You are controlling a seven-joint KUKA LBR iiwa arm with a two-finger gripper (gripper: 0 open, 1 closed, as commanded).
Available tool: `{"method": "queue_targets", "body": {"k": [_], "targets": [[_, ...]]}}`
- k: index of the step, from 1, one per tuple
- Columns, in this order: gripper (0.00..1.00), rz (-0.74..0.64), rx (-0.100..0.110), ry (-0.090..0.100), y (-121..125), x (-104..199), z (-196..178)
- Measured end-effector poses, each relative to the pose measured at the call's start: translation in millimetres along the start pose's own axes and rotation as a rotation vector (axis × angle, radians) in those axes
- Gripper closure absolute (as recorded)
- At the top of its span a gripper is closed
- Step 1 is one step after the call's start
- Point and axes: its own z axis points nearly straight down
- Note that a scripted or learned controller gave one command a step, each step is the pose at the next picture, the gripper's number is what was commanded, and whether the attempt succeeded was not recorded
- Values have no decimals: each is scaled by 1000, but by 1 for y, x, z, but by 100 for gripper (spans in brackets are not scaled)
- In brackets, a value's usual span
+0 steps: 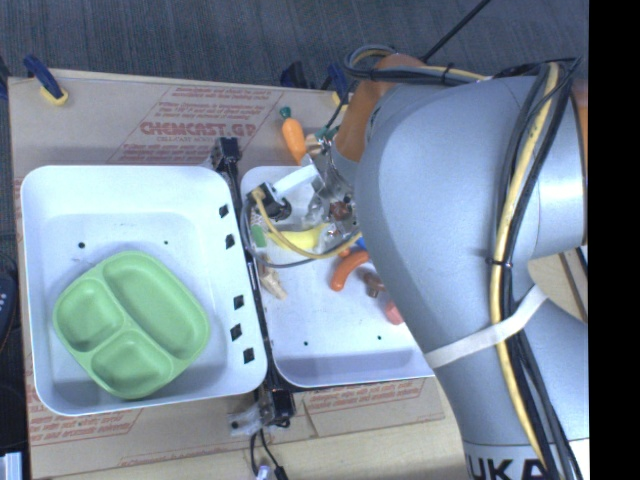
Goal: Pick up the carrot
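An orange carrot (292, 140) with a small green top lies on the cardboard bench just behind the right bin's (330, 363) far-left corner, outside the bin. My gripper (329, 206) hangs low over the far part of the right bin, a little to the right of the carrot and nearer the camera. The grey arm hides much of that bin. Directly under the gripper sits a yellow banana-like piece (296, 239). A second orange elongated piece (348, 268) lies in the bin by the arm's edge.
The left bin (120, 193) holds a green divided plate (131, 323). Small items lie along the right bin's left wall, among them a beige piece (271, 282) and a green bit (259, 236). A reddish piece (393, 313) peeks from under the arm. Clips line the wall between the two bins.
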Motion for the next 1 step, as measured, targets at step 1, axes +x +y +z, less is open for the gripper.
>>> {"method": "queue_targets", "body": {"k": [1], "targets": [[100,-5,-5,4,-54,-51,-106]]}}
